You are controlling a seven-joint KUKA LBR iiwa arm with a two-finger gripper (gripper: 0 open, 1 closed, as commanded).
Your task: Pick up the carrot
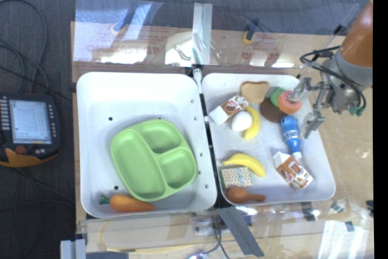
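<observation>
The tool (307, 107) hangs at the right rim of the right bin (324, 188), its fingers spread apart with nothing between them. One finger sits by the upper right corner of the bin, the other lower down, just beside the blue bottle (290, 133). The arm (357, 48) comes in from the right, its orange band above the wrist.

Close to the tool, a green and red piece (284, 100) lies against a brown disc (271, 111), with a slice of bread (255, 91) above them. Further left are a small carton (228, 108), a white egg (241, 122) and a banana (254, 124) curving around the egg. Lower in this bin lie a second banana (245, 162), a cracker (236, 177), a drumstick (242, 195) and another carton (293, 170).

The carrot (127, 204) is well apart from the tool, in the left bin (97, 91), at its lower left corner, lying flat just below the green tray (154, 159).

A tablet (27, 125) rests left of the desk (351, 154).
</observation>
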